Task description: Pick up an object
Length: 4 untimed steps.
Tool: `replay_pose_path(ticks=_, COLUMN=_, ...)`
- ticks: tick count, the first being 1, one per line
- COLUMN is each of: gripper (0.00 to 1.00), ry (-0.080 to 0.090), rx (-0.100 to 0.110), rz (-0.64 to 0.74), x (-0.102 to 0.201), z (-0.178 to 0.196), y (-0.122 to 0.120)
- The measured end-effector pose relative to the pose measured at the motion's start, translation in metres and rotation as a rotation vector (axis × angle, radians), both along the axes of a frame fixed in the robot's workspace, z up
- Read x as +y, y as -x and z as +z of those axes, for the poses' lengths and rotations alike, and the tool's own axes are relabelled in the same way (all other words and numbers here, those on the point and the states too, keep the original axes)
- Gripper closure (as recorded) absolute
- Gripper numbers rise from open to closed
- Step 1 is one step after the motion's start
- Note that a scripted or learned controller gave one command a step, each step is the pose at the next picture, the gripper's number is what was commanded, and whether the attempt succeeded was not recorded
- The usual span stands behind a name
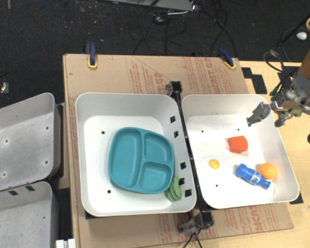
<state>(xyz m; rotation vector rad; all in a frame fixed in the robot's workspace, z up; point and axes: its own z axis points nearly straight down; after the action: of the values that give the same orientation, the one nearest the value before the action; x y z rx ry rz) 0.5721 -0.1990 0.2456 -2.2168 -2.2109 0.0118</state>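
Nearest to me, a blue bottle [252, 175] lies on its side in the right bin [287, 161], touching an orange ball [268, 170] at its far end. Just left I see a fried-egg toy [214, 164], and beyond that a red block [238, 144], all apart from the end effector. Across the divider, the left bin [93, 112] holds a teal divided plate [141, 160] with a green item [173, 189] tucked at its near right corner. Farther back, my end effector [269, 113] hangs over the right bin's far right corner, fingers spread wide with nothing between them. Both bins sit on the cardboard-topped bench [144, 74].
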Motion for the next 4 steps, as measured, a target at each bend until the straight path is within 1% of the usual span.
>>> replay_pose_path(ticks=1, gripper=0.00, ry=0.003, rx=-0.013, rz=0.004, x=0.001, z=0.008, y=-0.003)
replay_pose_path(ticks=2, gripper=0.00, ry=0.002, rx=-0.008, rz=0.001, x=-0.005, z=-0.054, y=-0.002)
replay_pose_path(ticks=3, gripper=0.00, ry=0.001, rx=-0.008, rz=0.002, x=-0.003, z=-0.118, y=-0.003)
replay_pose_path(ticks=4, gripper=0.00, ry=0.002, rx=-0.010, rz=0.002, x=-0.002, z=-0.156, y=-0.003)
